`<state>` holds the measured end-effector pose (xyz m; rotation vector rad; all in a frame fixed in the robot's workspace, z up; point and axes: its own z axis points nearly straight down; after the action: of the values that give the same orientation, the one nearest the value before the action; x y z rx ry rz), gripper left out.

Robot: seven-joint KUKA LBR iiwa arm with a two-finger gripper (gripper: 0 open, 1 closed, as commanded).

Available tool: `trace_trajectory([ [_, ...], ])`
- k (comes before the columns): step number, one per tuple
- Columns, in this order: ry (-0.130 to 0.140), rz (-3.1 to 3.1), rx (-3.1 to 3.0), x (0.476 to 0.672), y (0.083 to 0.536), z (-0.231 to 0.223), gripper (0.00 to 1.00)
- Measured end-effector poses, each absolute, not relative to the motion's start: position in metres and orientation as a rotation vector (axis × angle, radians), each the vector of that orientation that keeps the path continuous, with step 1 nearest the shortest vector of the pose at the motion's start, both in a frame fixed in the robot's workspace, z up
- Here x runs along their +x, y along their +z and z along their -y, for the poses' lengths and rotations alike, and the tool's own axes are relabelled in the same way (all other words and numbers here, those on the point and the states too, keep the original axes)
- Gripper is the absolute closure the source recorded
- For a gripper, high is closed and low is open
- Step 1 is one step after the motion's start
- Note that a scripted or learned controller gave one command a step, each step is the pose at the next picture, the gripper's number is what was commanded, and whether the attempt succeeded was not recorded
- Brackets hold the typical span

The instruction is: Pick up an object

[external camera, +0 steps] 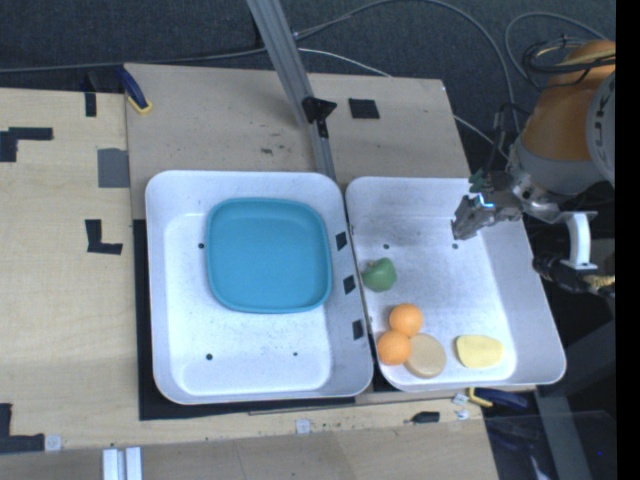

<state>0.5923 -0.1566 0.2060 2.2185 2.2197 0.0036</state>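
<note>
Hovering over right bin's (520,268) upper right corner: pincer (468,218), finger spread impossible to tell, carrying nothing visible, likely staging for descent; lying well apart along near wall, awaiting pick: green piece (379,274), two oranges (405,319), tan disc (426,356), yellow piece (479,350).

Two white bins (160,268), speckled dark. Teal-blue square plate (268,254) in one; the other's got a green piece (379,275), two orange balls (405,319), a tan disc (425,355), and a yellow lump (479,350).
</note>
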Motion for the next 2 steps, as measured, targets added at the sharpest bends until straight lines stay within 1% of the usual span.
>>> trace_trajectory([
  [1,0.003,-2.227,2.216,0.587,0.219,0.100,1.00],
  [2,0.000,-2.226,2.218,0.578,0.213,0.056,1.00],
])
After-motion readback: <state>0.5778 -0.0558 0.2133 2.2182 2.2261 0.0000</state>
